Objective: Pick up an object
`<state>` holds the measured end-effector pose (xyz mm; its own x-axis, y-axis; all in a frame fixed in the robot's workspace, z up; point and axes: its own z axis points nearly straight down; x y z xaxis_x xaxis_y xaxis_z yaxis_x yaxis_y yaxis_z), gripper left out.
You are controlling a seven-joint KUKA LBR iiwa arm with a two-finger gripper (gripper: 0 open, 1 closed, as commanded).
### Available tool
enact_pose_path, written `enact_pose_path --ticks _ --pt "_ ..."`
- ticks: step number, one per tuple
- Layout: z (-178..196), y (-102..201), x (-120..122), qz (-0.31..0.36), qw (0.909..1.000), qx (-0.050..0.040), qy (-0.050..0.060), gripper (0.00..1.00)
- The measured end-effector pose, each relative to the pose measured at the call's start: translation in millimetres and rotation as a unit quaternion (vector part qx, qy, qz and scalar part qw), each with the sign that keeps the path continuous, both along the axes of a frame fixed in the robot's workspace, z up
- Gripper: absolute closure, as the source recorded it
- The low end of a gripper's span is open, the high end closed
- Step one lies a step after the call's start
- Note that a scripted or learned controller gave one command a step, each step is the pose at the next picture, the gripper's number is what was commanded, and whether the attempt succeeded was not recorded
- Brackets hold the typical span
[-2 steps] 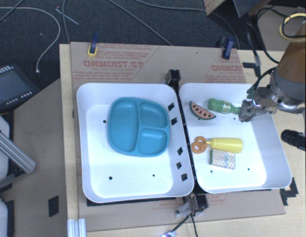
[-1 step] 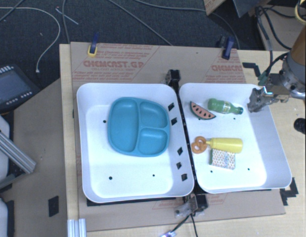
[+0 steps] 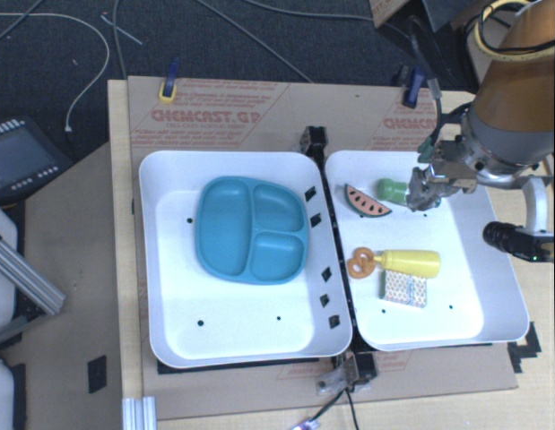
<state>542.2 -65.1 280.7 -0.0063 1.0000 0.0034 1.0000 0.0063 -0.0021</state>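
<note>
The gripper (image 3: 424, 195) is hung low in the right bin (image 3: 492, 285), upper right of frame, just beside a green object (image 3: 391, 189), seemingly lined up for a grasp. Whether the jaws are released or clenched cannot be told.

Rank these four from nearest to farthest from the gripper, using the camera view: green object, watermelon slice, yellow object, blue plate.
Measured from the gripper over the right bin:
1. Green object, just beside it, toward the divider.
2. Watermelon slice, further along, near the divider.
3. Yellow object, lower in the right bin.
4. Blue plate, in the left bin.
</note>
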Motion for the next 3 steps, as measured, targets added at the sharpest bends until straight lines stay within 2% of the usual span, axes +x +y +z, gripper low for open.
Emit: enact_pose_path --ticks 1,3 --pt "-18.3 46.0 0.1 -0.001 1.0000 -0.0007 0.000 1.00" --pt "-20.3 144.9 -11.3 -0.001 1.0000 -0.0005 0.000 1.00"
